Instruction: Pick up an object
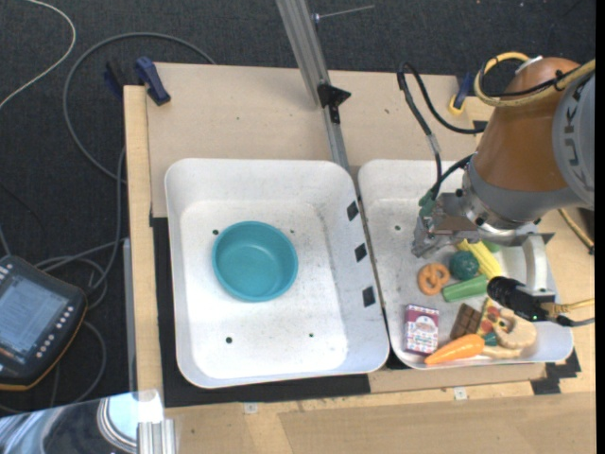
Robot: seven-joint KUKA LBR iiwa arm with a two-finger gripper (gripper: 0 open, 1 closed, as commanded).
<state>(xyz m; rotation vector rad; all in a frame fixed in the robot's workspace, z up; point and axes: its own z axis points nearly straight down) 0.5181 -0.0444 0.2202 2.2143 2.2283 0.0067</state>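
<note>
- Camera view looks down on two white bins: the left bin (189, 197) bears a teal bowl (254, 260) alone, and the right bin (383, 187) bears a heap of small toy foods crowded toward its near end.
- As for the task, nothing looks picked up yet. The orange pretzel-like piece (434, 276), the dark green round piece (464, 265), the yellow corn (482, 256), the green pod (464, 289), the small pink box (422, 327), the carrot (455, 349) and the brown bar (467, 320) all lie on the bin floor.
- The arm (525, 140) hangs over the right bin from the right, and the gripper (430, 236) is low in the bin, just beside the pretzel-like piece and the green round piece (on their far-left side).
- Its metal fingers are a blur of grey at this size; I cannot tell how far apart they stand, and I see no object between them.
- By my judgement the whole grasp and lift remain: closing on one of the nearby pieces, then raising it clear.
</note>
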